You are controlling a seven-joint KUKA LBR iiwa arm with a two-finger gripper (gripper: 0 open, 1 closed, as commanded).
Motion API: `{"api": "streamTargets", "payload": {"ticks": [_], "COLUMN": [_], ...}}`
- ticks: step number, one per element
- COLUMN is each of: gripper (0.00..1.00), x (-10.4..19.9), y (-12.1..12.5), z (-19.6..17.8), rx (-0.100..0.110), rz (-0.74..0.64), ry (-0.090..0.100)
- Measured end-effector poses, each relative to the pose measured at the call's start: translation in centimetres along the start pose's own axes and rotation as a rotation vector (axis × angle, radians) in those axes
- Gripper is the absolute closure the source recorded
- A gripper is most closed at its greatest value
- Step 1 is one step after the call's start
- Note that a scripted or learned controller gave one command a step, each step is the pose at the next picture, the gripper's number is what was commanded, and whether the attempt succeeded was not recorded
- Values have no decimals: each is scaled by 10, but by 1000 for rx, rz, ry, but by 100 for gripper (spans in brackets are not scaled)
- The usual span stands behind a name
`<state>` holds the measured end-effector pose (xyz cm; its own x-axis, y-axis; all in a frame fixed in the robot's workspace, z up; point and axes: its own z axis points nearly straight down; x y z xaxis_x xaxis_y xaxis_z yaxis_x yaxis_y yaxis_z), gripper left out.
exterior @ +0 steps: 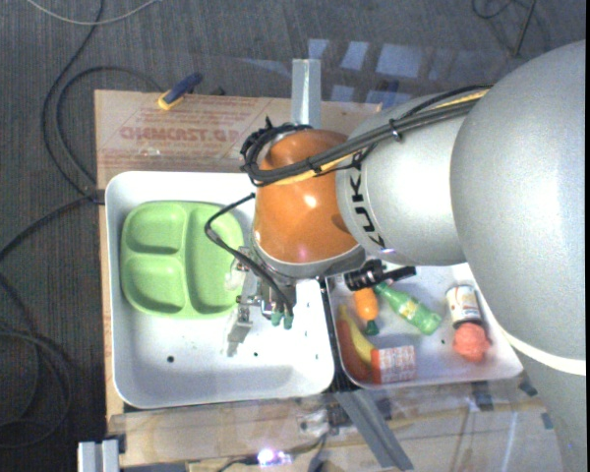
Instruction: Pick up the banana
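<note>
Gripper over left bin, banana in right

Nearest in the right bin (501, 370) lies a red box (395, 362). Just left of it, along the bin's left wall, is a yellowish curved shape that looks like the banana (350, 340). The gripper (260, 315) hangs low over the white floor of the left bin (177, 386), apart from the banana; whether it is spread or closed cannot be told. Farther back lies a green tray (172, 256).
</note>
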<state>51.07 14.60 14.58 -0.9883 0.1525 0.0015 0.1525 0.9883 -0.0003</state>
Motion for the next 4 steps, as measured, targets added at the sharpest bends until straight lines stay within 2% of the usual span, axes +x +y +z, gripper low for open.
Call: {"api": "streamTargets", "payload": {"ticks": [1, 2, 3, 4], "gripper": [0, 100, 100, 100], "x": [-35, -29, -7, -9], "y": [42, 41, 10, 10], "z": [38, 36, -123, -62], "rx": [-1, 11, 1, 3], "rz": [103, 101, 142, 190], "ry": [1, 25, -3, -2]}}
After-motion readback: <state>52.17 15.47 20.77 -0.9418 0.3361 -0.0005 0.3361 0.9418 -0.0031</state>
